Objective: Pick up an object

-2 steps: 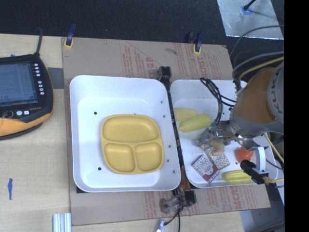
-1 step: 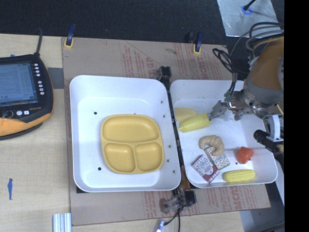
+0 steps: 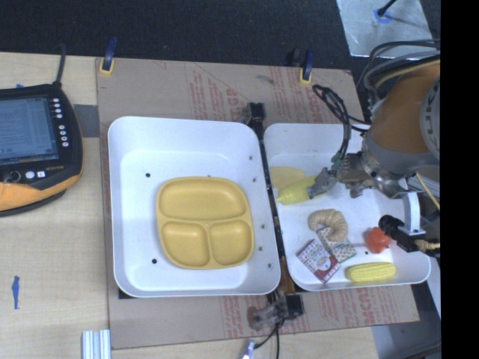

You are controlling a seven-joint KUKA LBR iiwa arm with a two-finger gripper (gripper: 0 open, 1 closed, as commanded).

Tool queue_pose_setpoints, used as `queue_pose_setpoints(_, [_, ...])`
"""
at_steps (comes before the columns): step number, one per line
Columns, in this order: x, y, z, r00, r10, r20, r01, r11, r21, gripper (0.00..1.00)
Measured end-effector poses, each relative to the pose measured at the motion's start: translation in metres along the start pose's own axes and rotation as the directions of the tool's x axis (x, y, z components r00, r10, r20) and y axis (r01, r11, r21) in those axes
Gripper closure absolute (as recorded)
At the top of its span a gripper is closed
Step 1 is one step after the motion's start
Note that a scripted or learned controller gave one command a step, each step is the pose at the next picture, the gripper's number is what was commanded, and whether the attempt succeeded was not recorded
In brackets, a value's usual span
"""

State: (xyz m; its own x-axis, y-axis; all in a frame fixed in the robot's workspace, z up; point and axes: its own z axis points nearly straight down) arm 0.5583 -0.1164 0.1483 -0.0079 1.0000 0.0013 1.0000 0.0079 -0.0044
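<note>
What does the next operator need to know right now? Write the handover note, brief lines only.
Gripper: low in the right bin, beside the yellow item; finger state unclear, nothing seen held.
Right bin also holds: croissant, small packet, corn cob, red piece.
Left bin: yellow divided plate.
Done: arm has reached the right bin.
Left: grasp one object and lift it.
</note>
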Motion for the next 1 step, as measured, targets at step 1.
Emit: queue_pose_setpoints(1, [-0.0150, -0.0233, 0.0590, 1.000, 0.004, 0.001, -0.004, 1.000, 0.005, 0.00])
